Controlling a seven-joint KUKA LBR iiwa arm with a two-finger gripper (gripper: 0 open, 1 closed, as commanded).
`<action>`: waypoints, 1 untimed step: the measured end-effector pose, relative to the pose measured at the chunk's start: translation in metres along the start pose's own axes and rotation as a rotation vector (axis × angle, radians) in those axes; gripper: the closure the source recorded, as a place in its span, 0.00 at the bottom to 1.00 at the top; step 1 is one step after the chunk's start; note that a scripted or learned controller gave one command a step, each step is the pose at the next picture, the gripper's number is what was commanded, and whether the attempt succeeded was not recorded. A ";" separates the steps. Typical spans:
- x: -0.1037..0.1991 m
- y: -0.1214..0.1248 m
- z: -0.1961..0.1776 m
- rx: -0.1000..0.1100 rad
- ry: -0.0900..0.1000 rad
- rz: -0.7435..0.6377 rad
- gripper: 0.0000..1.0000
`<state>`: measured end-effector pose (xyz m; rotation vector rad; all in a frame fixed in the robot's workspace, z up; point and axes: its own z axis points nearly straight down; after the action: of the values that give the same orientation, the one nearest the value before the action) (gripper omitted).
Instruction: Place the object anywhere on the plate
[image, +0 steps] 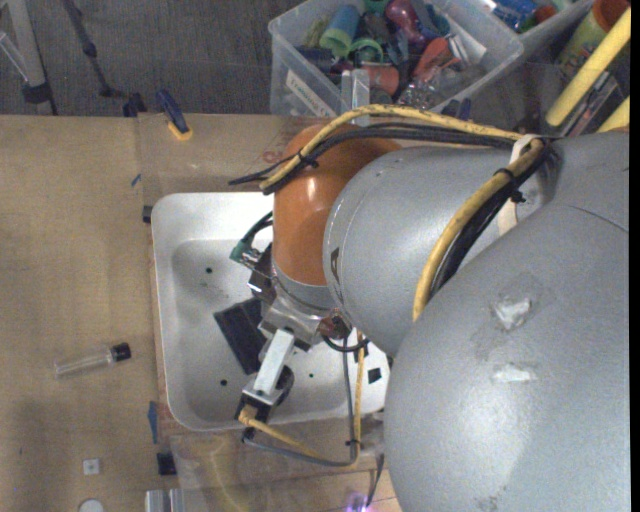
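On the tan desk (70, 250), at far left, a small clear vial with a black cap (92, 358) lies on its side, well apart from the bin. A blue clip (177, 122) lies near the desk's far edge. The shallow white bin (170, 235) stands right of the vial. On its floor lies a black flat angular object (238, 335), the one loose object visible there, just beside the wrist. The grey arm with the orange band (300, 215) reaches over the bin from the right and covers its right part. The gripper (290, 328) is low over the bin floor beside the black object; its state cannot be told. Behind the arm stands a clear tub of coloured items (400, 45).
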<state>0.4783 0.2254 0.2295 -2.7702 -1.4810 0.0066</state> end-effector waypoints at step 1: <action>-0.016 0.012 0.130 0.000 0.002 -0.036 1.00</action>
<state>0.4785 0.2052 0.0999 -2.7429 -1.5301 0.0040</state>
